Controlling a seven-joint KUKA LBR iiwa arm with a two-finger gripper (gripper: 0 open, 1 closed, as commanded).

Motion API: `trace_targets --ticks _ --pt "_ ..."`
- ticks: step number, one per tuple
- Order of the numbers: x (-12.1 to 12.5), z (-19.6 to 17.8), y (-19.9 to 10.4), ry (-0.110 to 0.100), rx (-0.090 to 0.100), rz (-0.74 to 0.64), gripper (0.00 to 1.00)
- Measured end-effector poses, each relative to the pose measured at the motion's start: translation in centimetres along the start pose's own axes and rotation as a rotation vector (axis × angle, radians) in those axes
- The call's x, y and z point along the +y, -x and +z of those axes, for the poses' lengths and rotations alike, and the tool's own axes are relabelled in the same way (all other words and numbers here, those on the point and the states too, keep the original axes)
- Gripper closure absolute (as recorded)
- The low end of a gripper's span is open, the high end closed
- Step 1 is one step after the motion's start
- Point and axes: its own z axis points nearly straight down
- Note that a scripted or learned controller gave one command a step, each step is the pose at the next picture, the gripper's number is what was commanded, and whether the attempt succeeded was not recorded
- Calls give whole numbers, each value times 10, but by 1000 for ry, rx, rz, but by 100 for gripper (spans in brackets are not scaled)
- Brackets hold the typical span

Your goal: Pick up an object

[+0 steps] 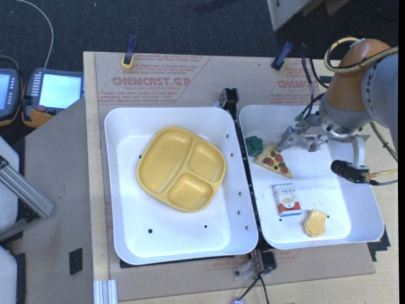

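- Left bin (120, 170): bears the yellow divided tray (181, 168), set apart from my reach.
- Right bin (361, 220): gathers the small candidates below my gripper (302, 138).
- Pizza slice (273, 160): nearest me, just beside the green piece (254, 145).
- Red-and-white carton (286, 200), yellow piece (315, 223): farther off.
- How far my fingers are parted I cannot tell; nothing visibly held.

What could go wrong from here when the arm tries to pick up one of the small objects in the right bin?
1. The toy pizza slice and the green toy lie close together near the right white bin's left wall, so the gripper may hit the wall or nudge both.
2. The small red, white and blue carton and the yellow toy lie flat, so the gripper could slip off them.
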Motion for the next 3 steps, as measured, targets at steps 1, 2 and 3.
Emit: trace_targets --ticks 1,2,3 --pt "1 -12 0 5 -1 0 100" --pt "8 -66 9 11 -3 0 100" --pt "17 -123 16 11 -3 -1 100"
